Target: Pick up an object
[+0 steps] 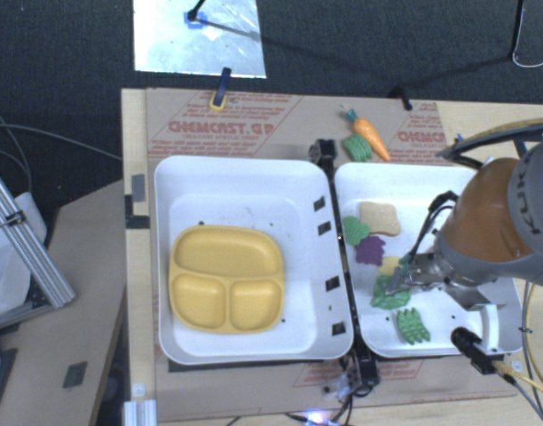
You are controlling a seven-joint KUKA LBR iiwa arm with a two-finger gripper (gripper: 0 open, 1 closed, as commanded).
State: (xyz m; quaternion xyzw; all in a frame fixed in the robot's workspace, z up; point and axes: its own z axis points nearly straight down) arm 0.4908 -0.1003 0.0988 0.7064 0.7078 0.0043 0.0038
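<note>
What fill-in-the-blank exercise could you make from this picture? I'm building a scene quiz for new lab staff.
1. The yellow tray with three compartments lies in the ____ bin.
2. The carrot lies ____ the bins, on the bench.
3. The bread slice lies in the ____ bin.
4. The hand is low over a ____ toy.

Missing words: left; outside; right; green

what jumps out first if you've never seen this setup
The yellow divided tray lying alone in the left bin. Next, the grey and orange arm over the right bin, its gripper down among small toy foods, with a toy carrot lying outside on the bench.
</note>
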